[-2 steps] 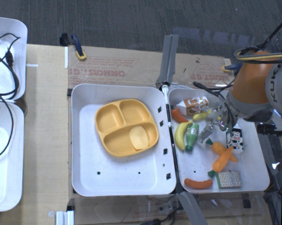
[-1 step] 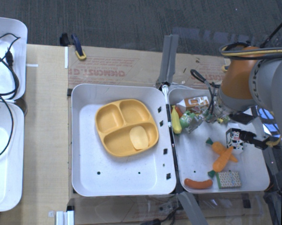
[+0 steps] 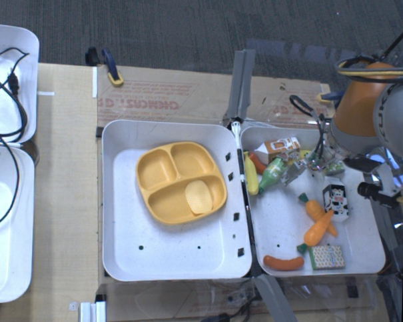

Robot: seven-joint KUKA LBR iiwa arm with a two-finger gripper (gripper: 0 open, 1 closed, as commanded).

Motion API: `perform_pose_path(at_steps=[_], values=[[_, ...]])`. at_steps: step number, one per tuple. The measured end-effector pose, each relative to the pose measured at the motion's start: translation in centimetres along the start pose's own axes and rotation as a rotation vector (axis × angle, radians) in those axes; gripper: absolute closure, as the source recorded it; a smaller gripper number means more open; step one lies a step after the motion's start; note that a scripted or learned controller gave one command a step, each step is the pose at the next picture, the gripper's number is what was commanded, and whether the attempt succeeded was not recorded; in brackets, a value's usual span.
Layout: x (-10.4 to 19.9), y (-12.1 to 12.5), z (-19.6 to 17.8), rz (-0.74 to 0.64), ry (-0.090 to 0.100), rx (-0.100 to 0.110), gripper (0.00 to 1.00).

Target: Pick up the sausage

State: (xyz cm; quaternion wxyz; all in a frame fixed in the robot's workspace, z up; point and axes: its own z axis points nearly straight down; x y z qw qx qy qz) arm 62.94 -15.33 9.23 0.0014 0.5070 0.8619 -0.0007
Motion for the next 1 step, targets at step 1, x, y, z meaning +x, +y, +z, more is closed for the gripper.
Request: perform_pose_path(at_steps=[1], values=[[0.31, 1.65, -4.95, 0.035, -0.001, -0.002, 0.00]])
